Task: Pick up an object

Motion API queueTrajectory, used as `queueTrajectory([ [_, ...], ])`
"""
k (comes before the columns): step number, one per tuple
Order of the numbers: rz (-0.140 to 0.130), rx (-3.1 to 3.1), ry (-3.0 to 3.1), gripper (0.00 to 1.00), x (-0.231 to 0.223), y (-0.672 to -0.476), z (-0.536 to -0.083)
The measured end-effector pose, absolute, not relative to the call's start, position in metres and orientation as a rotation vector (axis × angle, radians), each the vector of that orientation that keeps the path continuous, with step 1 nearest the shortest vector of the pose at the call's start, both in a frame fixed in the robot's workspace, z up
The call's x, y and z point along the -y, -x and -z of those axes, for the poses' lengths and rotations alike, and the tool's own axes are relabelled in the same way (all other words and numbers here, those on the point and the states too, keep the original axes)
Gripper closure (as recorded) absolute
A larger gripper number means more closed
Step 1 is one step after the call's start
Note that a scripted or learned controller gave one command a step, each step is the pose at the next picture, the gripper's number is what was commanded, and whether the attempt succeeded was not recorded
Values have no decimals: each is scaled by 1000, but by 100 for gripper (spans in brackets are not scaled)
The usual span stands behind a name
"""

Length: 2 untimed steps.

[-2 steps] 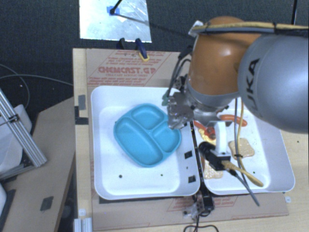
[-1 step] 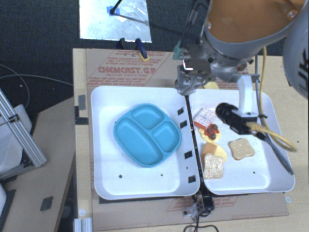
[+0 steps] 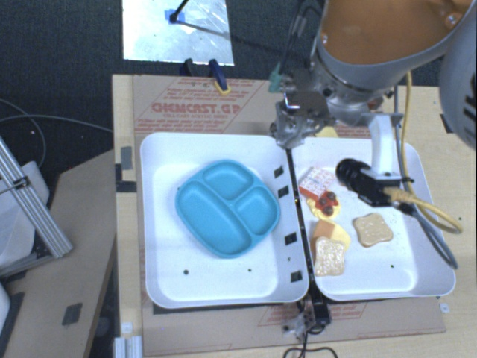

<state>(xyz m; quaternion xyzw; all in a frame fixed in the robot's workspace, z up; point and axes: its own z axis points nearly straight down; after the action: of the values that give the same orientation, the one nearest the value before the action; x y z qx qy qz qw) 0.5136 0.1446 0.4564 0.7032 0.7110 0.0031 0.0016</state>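
Observation:
My gripper [image 3: 292, 134] hangs over the far end of the divider between the two bins, above the back left corner of the right bin [image 3: 417, 274]. In that bin lie several small food items: a red-and-white packet [image 3: 317, 180], a dark red berry piece [image 3: 326, 199], a yellow cheese wedge [image 3: 332, 233], a pale cracker [image 3: 330, 257] and a toast slice [image 3: 372, 230]. They lie in front of the gripper, apart from it. Nothing shows between its fingers.
A blue divided plate [image 3: 226, 207] lies in the left bin [image 3: 168, 274]. The big orange and grey arm fills the upper right, over the back of the right bin. A cardboard sheet [image 3: 194, 107] lies under the bins, with clips at its far edge.

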Motion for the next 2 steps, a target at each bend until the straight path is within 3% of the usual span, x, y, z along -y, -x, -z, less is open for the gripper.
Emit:
queueTrajectory([
  [1,-13,-2238,-2198,100,-145,-514,-467],
  [2,5,-2237,-2212,100,-226,-501,-401],
])
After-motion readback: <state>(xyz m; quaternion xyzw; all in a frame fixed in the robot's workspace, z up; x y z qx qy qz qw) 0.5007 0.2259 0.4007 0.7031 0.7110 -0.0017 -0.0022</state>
